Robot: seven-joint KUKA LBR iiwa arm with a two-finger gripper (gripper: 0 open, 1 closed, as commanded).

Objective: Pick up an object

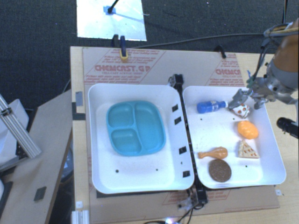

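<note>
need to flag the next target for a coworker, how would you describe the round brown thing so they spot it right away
Look at the right-hand white bin, then at its near edge. The brown disc lies there, just below the drumstick-shaped toy and left of the yellow wedge. It is the only flat, dark, perfectly round item in that bin.

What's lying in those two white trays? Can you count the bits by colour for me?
Blue: 2, a light blue divided plastic plate in the left bin and a small blue bottle in the right bin.
Orange or tan: 3, a round orange piece, a tan drumstick-shaped toy and a tan wedge.
Brown: 1, a round brown disc.
White with spots: 1, a small piece.
Total: 7
</note>
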